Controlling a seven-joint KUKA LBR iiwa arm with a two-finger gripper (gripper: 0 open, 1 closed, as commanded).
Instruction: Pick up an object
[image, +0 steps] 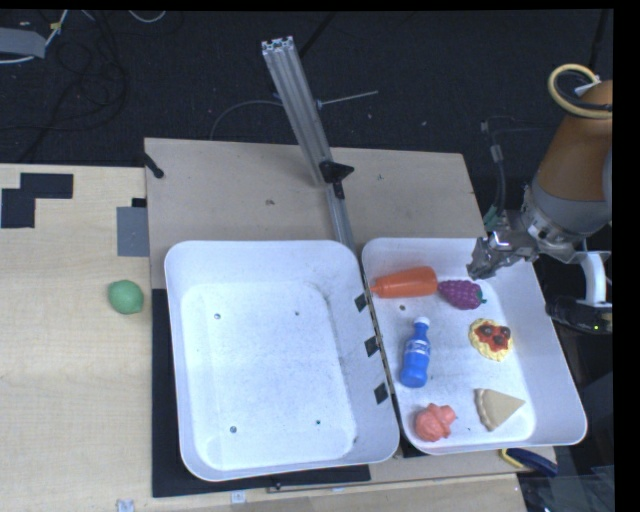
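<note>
The end effector (487, 256), its state impossible to tell, is poised over the right bin (560, 385), just above the purple grapes (460, 293), seemingly positioned for picking them.

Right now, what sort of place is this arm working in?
Probably a robotics lab bench for pick-and-place trials. Two white bins, the left bin and the right bin, sit side by side; the right one holds toy food such as grapes and a carrot; cables trail behind.
</note>
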